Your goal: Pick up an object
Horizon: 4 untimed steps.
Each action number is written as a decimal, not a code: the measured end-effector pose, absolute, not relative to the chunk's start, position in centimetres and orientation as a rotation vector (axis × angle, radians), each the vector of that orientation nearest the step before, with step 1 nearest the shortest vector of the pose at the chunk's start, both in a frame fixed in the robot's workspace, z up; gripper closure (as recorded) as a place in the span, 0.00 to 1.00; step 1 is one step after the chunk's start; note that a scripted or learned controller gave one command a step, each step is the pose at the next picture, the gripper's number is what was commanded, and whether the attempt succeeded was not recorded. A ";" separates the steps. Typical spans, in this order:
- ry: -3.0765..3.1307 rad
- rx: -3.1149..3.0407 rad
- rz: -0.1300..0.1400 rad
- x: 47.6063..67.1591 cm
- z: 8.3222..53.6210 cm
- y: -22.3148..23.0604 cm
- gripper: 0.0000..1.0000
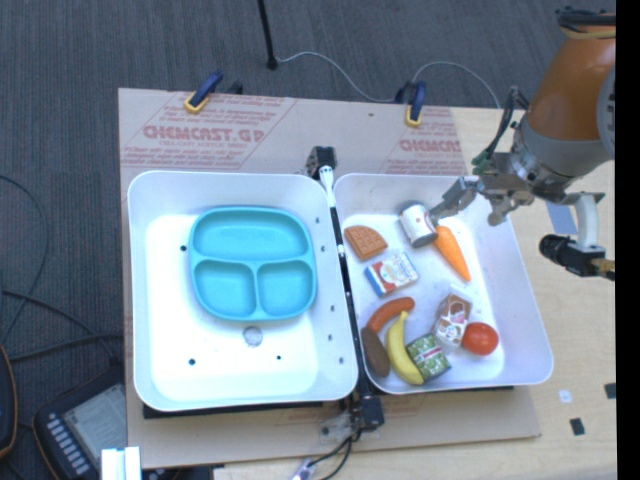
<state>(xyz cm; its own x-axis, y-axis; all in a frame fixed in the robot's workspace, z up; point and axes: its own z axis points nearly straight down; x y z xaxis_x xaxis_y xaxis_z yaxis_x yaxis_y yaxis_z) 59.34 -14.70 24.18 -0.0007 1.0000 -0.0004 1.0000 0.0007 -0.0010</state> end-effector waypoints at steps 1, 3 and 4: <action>-2.220 -2.218 0.005 62.3 9.7 -13.8 0.00; -2.222 -2.220 0.003 62.4 10.9 -13.9 0.00; -2.231 -2.231 -0.011 54.2 8.9 -15.1 0.00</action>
